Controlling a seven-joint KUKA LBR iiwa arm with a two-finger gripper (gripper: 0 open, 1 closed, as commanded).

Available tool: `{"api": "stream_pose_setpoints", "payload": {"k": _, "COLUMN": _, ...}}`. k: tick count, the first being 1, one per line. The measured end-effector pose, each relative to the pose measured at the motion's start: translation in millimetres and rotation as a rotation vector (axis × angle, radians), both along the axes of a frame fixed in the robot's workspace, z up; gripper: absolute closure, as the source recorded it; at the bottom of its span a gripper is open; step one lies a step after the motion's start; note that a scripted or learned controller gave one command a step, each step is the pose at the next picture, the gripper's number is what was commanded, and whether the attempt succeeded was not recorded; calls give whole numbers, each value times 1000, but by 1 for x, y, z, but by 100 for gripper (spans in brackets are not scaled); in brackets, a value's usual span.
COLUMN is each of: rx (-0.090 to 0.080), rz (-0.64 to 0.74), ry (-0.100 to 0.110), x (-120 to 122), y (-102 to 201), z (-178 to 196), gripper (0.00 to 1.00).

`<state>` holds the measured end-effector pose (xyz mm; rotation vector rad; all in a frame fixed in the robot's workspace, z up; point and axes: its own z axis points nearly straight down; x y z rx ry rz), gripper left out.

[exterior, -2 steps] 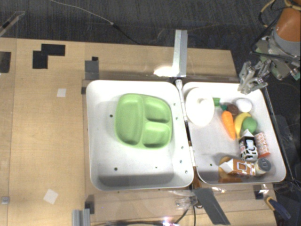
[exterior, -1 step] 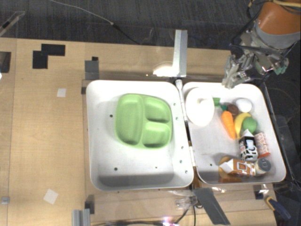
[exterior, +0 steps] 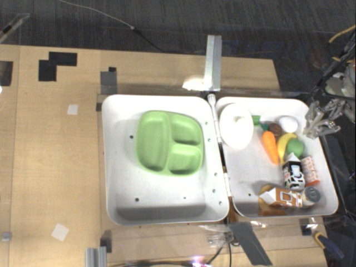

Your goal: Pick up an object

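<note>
Camera view, tool (exterior: 321,121) over right bin (exterior: 328,166) edge

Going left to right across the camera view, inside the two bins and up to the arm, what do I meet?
Green divided plate in the left bin → white round lid → orange carrot → yellow banana → gripper at the right bin's upper right rim.

divided tray (exterior: 168,142) in left bin (exterior: 119,166), plate (exterior: 236,127), carrot (exterior: 270,147), bottles (exterior: 297,174) in right bin (exterior: 245,204)
</note>
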<state>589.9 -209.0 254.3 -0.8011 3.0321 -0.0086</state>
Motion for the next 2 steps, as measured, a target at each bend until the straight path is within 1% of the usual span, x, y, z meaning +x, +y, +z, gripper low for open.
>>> {"api": "stream_pose_setpoints", "payload": {"k": 1, "rx": 5, "rz": -45, "ry": -5, "x": 13, "y": 64, "z": 15, "gripper": 100}}
{"api": "stream_pose_setpoints", "payload": {"k": 2, "rx": 2, "rz": 262, "ry": 1, "x": -25, "y": 46, "z": 1, "gripper": 100}}
